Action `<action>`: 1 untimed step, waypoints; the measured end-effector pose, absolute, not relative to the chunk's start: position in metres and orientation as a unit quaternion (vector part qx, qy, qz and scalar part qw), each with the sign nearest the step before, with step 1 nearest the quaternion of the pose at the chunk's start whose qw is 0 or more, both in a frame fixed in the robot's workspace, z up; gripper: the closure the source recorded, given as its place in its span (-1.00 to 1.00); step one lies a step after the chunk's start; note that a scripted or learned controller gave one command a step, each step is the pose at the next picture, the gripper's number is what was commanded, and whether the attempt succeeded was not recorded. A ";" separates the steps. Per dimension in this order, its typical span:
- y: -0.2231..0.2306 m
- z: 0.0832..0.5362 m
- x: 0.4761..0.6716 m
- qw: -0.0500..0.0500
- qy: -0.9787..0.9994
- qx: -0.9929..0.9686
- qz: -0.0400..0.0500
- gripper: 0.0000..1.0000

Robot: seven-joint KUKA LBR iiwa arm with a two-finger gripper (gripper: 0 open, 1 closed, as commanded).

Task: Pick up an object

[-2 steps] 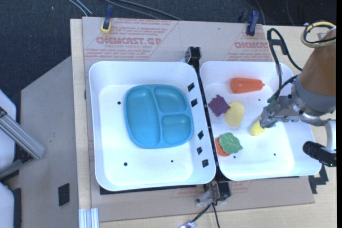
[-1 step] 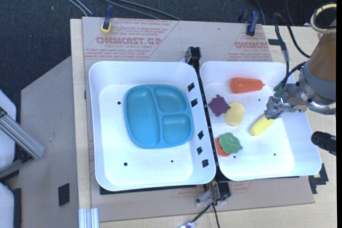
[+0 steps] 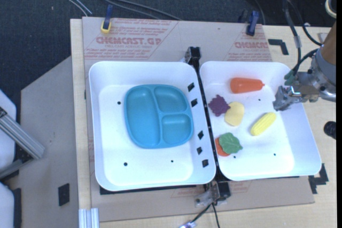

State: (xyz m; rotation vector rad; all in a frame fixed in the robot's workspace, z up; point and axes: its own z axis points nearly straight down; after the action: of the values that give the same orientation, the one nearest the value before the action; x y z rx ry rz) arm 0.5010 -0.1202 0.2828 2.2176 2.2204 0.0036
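Camera view: the gripper (image 3: pixel 281 100) is seen just right of the corn cob (image 3: pixel 263 123), above it; its grip state cannot be told. A descent centred across the corn's narrow width is advised. Around the corn are counted one carrot (image 3: pixel 246 85), one purple piece (image 3: pixel 218 105), one yellow piece (image 3: pixel 234 114), one green-and-red piece (image 3: pixel 228 144).

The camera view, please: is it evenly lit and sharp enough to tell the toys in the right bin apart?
Camera view: light is even, shadows soft, no strong glare on the right bin; carrot and corn read clearly; the gripper looks slightly soft.
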 end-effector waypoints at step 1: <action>-0.068 0.282 0.516 0.000 0.709 0.705 0.001 1.00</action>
State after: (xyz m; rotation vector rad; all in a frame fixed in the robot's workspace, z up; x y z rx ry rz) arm 0.5162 -0.0679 0.2821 2.2141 2.2283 0.0035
